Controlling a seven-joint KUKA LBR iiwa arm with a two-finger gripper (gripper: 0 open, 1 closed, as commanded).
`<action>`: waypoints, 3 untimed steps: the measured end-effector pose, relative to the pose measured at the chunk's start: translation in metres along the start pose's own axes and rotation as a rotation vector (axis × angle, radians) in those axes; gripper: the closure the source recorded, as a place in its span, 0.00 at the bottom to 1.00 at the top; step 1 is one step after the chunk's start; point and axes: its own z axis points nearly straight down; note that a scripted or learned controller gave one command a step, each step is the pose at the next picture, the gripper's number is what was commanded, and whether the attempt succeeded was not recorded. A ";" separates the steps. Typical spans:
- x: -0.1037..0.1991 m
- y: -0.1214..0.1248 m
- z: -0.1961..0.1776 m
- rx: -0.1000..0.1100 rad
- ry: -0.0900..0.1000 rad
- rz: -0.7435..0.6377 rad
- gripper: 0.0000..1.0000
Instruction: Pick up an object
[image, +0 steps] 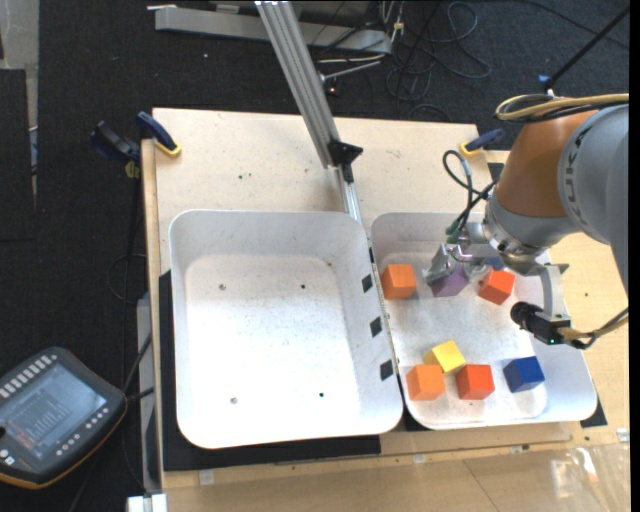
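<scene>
Pale tabletop (260, 150), two white bins; purple block (452, 282) in right bin (570, 395), between orange block (399, 280) and red block (496, 287). Gripper (447, 262) right above it, jaws' state impossible to tell. Probably light, rigid, smooth; best pinched across flat opposite faces.

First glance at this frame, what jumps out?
The grey arm with its orange band reaches in from the right, its pincer down at a purple block near the back of the right bin. Around it lie bright blocks: an orange one, a red one, and a front cluster of yellow, orange, red and blue. The left bin beside it is speckled white.
</scene>
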 end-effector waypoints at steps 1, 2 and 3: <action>0.001 0.008 -0.062 -0.002 -0.001 0.000 1.00; 0.001 0.008 -0.067 0.004 0.000 0.000 1.00; 0.062 0.005 -0.068 0.007 0.003 -0.005 1.00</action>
